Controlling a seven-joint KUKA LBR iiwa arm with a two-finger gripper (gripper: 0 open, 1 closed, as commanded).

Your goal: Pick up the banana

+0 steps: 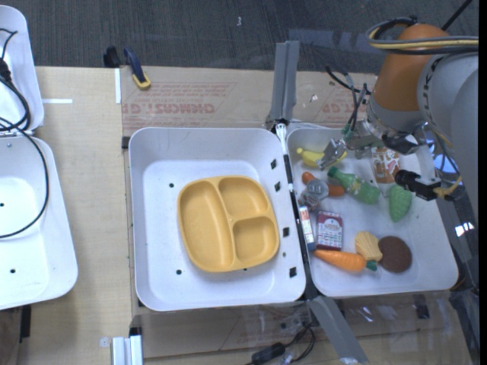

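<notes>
Banana (310, 157) lay at the far left corner of the right bin (426, 280), just past the divider from the left bin (152, 226) that held the yellow compartment plate (228, 223). Right of the banana, nearly touching it, hung the gripper (332, 155); its jaws looked slightly apart, clamped on nothing, though the view was too small to be sure. Nearer than the banana lay a green bottle (356, 186), a red box (329, 230) and a carrot (342, 260). Farther right sat a brown cookie (395, 253).
</notes>
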